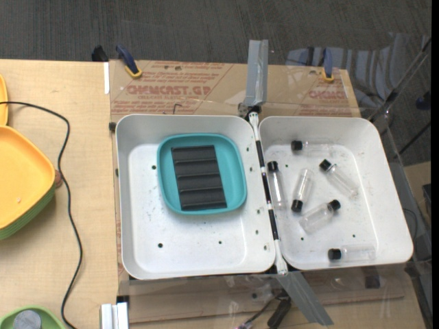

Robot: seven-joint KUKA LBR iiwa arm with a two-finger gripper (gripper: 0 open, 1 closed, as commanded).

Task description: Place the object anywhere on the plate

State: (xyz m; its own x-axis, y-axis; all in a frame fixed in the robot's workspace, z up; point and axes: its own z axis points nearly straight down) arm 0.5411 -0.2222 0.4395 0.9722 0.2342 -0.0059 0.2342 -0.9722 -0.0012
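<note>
A teal square plate with a dark ribbed insert lies in the left white bin, toward its upper middle. Several clear vials with black caps lie scattered in the right white bin: one long vial along the left wall, one near the middle, one to its upper right, one lower down, and one by the front wall. A vial also rests near the back wall.
Yellow and green dishes sit on the wooden table at the far left, with a black cable running beside them. A brown cardboard sheet lies behind the bins. A grey bracket stands upright between the bins at the back.
</note>
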